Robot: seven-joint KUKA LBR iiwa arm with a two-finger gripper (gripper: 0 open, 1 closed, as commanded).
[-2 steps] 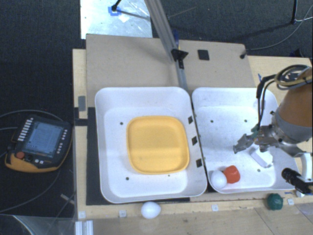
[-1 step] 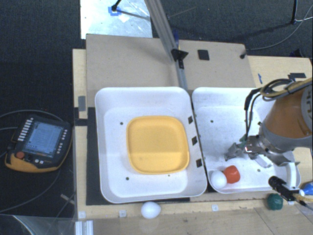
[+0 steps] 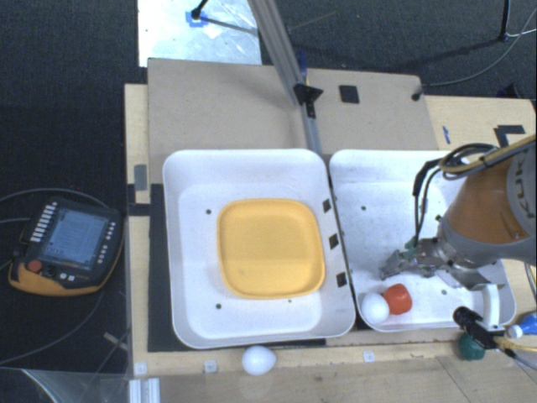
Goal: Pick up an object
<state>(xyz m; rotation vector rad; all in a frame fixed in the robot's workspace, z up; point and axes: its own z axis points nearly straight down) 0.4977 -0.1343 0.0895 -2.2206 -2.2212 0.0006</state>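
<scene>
A small red cup-like object lies near the front left corner of the right bin, touching a white ball on its left. My gripper hangs low over the right bin, just behind the red object and slightly apart from it. The grey arm with its orange band comes in from the right. A yellow square plate lies flat in the middle of the left bin.
A white egg-shaped object rests on the bench outside the bins, in front of the left bin. A teach pendant lies on the floor at far left. A slanted metal pole stands behind the bins.
</scene>
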